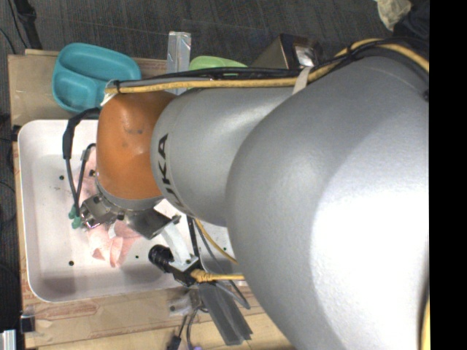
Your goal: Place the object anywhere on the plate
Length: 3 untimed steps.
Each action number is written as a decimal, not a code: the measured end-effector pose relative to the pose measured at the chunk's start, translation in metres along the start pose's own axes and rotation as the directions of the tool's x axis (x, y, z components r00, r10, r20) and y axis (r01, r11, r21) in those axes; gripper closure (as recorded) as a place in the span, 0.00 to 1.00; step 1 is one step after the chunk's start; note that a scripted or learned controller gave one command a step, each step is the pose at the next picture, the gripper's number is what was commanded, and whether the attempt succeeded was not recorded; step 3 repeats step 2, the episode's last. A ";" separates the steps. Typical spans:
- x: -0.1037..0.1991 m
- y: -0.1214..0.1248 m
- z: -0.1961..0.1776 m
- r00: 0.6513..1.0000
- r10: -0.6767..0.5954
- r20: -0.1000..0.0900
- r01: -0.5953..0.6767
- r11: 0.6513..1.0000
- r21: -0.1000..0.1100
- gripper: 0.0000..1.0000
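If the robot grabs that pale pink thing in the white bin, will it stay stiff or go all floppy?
Probably floppy. The pale pink thing lies in soft, crumpled folds on the floor of the white bin, like cloth or thin plastic. It looks light, so it would likely sag and drape from the gripper. With no round shape, it should not roll, though the arm hides part of it.

The wooden bench bears a white bin, and seemingly a teal object behind it.

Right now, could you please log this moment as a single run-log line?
arm: low over left bin | claw: grip state unclear | pink object: lying in bin beside claw | plate: not located
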<state>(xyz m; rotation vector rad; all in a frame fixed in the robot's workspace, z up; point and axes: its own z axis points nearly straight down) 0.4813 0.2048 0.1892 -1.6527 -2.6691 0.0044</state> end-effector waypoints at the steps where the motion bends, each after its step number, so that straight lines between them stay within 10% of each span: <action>1: -0.062 0.059 -0.058 1.000 -0.008 0.000 0.008 1.000 -0.001 1.00; 2: -0.095 0.110 -0.046 1.000 -0.006 0.000 0.006 1.000 -0.001 1.00; 3: -0.095 0.110 -0.046 1.000 -0.006 0.000 0.006 1.000 -0.001 1.00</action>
